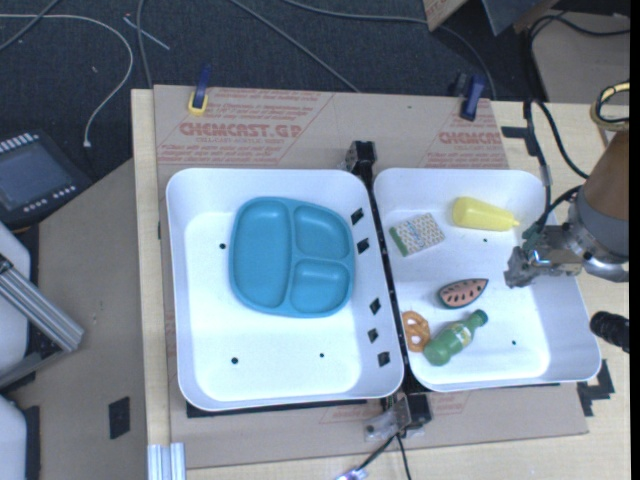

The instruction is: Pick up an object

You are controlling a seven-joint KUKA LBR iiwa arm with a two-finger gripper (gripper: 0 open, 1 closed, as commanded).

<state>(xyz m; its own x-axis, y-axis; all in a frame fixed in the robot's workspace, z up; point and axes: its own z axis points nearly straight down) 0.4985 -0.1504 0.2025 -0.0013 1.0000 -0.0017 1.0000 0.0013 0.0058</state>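
The right bin [520, 363] holds a yellow object [483, 214], a checked green-and-white packet [416, 234], a watermelon slice [462, 292], a pretzel [414, 328] and a green bottle [454, 336]. My gripper [524, 266] hangs over the right side of this bin, to the right of the watermelon slice and below the yellow object. Nothing shows between its fingers.
The left bin [200, 298] holds a blue divided plate [291, 256]. Black clips run along the divider [372, 268] between the bins. Cables trail at the bench's right edge near the arm [610, 208].
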